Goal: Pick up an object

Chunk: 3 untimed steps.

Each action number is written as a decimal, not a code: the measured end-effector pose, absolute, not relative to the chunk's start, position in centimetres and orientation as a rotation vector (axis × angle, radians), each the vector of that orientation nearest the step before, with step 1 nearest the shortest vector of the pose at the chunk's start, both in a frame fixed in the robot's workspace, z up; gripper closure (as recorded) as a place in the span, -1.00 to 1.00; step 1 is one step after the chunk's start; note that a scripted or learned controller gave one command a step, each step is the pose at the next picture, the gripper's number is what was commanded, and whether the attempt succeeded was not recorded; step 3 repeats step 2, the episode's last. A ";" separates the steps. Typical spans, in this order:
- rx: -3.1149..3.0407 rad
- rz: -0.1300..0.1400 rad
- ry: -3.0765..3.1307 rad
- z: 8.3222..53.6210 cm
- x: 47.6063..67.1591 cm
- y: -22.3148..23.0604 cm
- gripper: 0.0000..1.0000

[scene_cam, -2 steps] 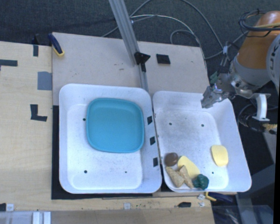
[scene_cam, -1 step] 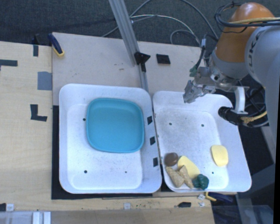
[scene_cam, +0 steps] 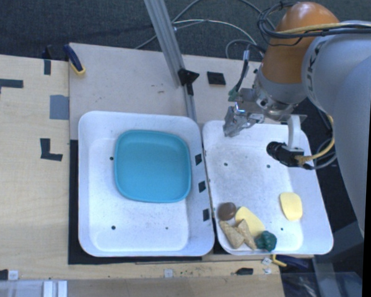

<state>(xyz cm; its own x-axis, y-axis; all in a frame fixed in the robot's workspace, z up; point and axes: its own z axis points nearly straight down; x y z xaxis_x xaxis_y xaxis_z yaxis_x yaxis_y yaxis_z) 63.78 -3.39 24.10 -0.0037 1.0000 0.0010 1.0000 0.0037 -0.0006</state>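
My gripper (scene_cam: 234, 127) hangs over the far left corner of the right bin (scene_cam: 259, 167), well above its floor, with nothing visible between its fingers. Near the front of that bin lies a cluster of small objects: a brown round piece (scene_cam: 226, 210), a yellow wedge (scene_cam: 249, 217), tan chunks (scene_cam: 235, 233) and a dark green lump (scene_cam: 267, 240). A pale yellow oval object (scene_cam: 290, 205) lies apart from them, near the bin's right wall. All of these are far from the gripper.
The left bin (scene_cam: 97, 171) holds a square blue plate (scene_cam: 152, 165). A grey metal pole (scene_cam: 172, 45) slants up from behind the bins. Cables run behind the arm. A black fitting (scene_cam: 286, 153) on the arm overhangs the right bin's far right part.
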 end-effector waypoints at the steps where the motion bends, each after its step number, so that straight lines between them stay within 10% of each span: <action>1: -2.216 0.000 -2.225 23.7 65.7 1.6 1.00; 3: -2.217 0.001 -2.224 22.7 66.6 6.1 1.00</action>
